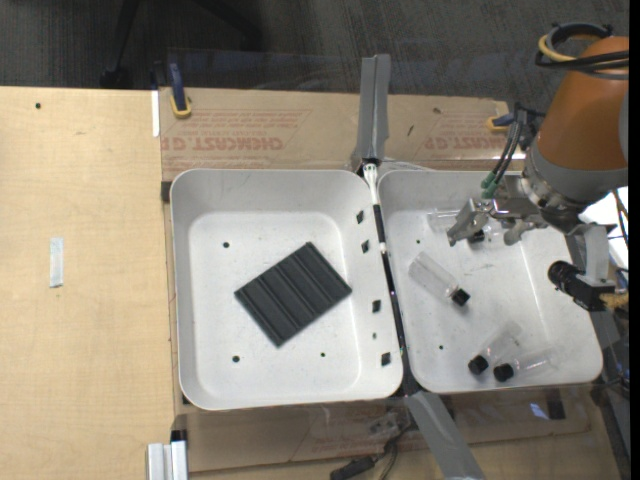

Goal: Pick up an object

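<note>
White plastic makes up the two shallow bins, side by side on a brown bench (80,188). The divider (378,228) between them is my landmark.

Left of the divider is the left bin (200,208). A dark grey ridged mat (293,292) lies flat on its floor, turned at a slant. It sits near the middle of that bin, a little apart from the divider, and it touches no wall.

Right of the divider is the right bin (420,373). Just beside the divider lies a clear tube with a black cap (440,278). Farther from the divider, near the front wall of that bin, lie two more clear tubes with black caps (500,358), close together.

The arm (585,118) is grey and orange, far right of the divider. Its gripper (487,224) hangs over the back part of the right bin, above and a bit behind the tube near the divider. Nothing can be seen between its fingers. I cannot tell if the pincer is apart or together, because the metal parts are small and blurry.

Behind the divider lies a flat piece of cardboard (240,128) with red writing on it. A blue clamp (176,88) grips the cardboard's back left corner.
</note>
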Motion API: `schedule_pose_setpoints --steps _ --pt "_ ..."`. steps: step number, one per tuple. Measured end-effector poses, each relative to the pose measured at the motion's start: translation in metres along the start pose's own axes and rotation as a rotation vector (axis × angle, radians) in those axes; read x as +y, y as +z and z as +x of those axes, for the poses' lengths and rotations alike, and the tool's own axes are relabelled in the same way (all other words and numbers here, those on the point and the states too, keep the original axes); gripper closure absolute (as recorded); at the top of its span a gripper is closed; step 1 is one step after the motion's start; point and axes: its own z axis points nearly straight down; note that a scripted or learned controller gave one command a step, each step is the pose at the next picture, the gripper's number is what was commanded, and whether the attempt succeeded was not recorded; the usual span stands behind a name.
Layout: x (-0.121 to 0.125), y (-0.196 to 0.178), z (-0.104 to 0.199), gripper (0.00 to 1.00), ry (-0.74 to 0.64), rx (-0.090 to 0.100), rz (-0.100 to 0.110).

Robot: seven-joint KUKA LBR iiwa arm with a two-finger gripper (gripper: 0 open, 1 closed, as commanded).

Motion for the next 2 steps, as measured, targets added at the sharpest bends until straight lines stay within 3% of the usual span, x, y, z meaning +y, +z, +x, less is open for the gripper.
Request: schedule_pose_setpoints --steps 1,2 --pt "0.102 0.054 -0.033 0.00 0.137 -0.001 -0.002" --pt "0.031 0.113 -0.082 0.00 0.160 0.000 -0.001"
